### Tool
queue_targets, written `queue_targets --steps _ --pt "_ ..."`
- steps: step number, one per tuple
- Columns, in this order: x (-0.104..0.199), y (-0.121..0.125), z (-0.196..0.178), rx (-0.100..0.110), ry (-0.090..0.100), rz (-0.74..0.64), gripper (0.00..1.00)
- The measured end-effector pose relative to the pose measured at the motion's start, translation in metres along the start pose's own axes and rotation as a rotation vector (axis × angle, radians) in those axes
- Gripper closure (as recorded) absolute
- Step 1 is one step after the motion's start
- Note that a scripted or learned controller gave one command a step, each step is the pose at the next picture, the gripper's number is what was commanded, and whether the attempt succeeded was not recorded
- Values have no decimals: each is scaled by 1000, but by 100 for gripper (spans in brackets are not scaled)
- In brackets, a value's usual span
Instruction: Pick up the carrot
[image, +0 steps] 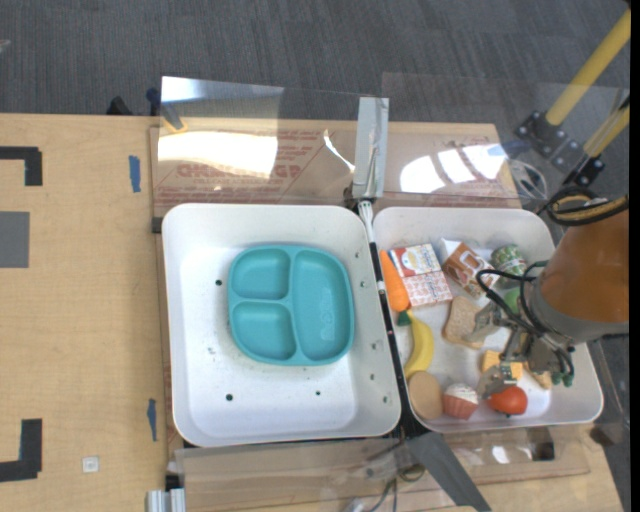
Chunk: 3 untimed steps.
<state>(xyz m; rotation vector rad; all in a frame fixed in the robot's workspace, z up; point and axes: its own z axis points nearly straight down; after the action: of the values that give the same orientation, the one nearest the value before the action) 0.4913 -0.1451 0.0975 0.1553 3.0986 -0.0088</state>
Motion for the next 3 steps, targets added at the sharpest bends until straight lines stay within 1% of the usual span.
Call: queue_targets --steps 1,2,3 --pt "3 19 -1 5 2 40 0" --pt "-16 -21 1 0 3 33 0" --pt "2 15 0 4 0 208 0"
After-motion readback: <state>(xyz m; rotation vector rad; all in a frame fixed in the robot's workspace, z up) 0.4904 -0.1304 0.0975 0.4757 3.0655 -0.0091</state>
